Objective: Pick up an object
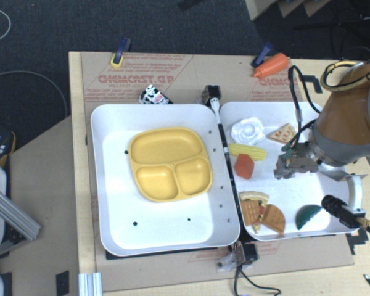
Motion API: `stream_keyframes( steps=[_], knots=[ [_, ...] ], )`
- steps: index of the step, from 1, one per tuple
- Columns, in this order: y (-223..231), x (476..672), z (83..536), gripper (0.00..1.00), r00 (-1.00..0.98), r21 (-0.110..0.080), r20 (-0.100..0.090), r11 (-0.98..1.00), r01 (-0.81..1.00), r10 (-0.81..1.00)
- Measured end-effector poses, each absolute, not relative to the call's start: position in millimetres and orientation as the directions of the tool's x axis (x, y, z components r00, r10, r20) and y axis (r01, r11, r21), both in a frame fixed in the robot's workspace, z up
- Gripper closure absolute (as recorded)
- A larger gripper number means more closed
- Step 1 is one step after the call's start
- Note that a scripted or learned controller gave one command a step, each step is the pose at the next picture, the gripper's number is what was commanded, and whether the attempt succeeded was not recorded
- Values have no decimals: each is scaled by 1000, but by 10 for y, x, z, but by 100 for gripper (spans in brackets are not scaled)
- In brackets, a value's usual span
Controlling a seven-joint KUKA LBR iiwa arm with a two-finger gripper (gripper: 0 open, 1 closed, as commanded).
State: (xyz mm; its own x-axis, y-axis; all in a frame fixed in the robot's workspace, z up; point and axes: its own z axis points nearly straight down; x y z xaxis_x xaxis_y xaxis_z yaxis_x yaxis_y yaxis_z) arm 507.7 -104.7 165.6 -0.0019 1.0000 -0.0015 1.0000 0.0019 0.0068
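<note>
Hovering over bare floor of the right bin (308,113), pincer (288,165); grip state unreadable.

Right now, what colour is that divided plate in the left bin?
Yellow; the divided plate shows clearly in the camera view.

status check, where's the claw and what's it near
Claw low over the right bin, nothing visibly in it. Nearest: red block to its left, corn cob beyond. Cracker just above. Path looks clear.
</note>
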Motion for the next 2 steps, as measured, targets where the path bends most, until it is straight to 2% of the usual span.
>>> stream_keyframes(
  steps=[1,2],
  knots=[
    [-1047,5094,2189,100,-2,7,-2,2,1000,1000],
    [-663,5578,2142,100,-6,5,1,6,1000,1000]
  ],
)
